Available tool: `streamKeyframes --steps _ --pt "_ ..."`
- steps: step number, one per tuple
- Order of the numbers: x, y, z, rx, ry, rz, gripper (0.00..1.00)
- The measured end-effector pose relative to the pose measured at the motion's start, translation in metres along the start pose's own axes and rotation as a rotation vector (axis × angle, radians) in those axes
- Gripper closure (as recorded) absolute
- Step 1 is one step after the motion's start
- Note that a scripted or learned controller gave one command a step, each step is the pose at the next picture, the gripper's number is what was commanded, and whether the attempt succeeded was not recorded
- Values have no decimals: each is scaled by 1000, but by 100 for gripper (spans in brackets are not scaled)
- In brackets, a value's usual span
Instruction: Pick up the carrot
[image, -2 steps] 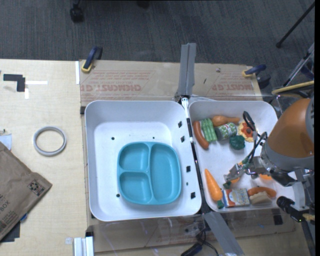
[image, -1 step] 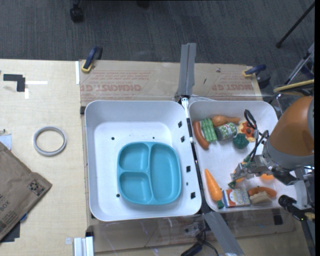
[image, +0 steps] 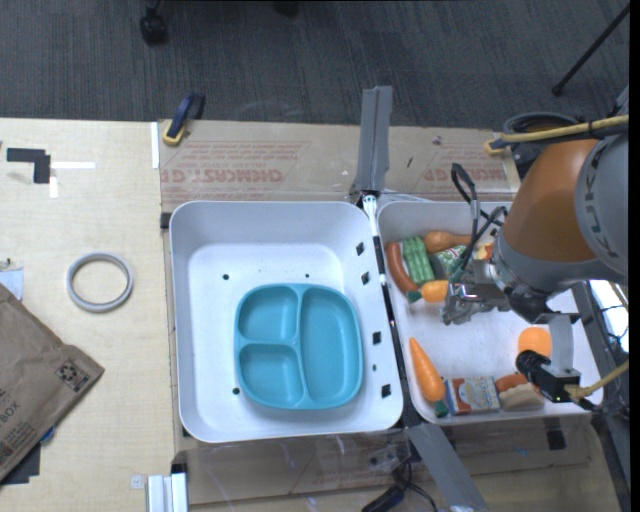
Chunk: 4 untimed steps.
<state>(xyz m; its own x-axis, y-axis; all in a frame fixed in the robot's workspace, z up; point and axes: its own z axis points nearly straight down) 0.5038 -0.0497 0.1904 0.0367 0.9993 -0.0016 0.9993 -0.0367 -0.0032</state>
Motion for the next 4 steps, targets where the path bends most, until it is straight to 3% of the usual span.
streamKeyframes --steps 1,2,3,4 --pt "0 0 0 0 0 0 0" --pt "-46 26 88 2 1 -44 0" --pt "-67 66 99 -1 0 -34 0" --pt "-42 122 99 -1 -1 24 0"
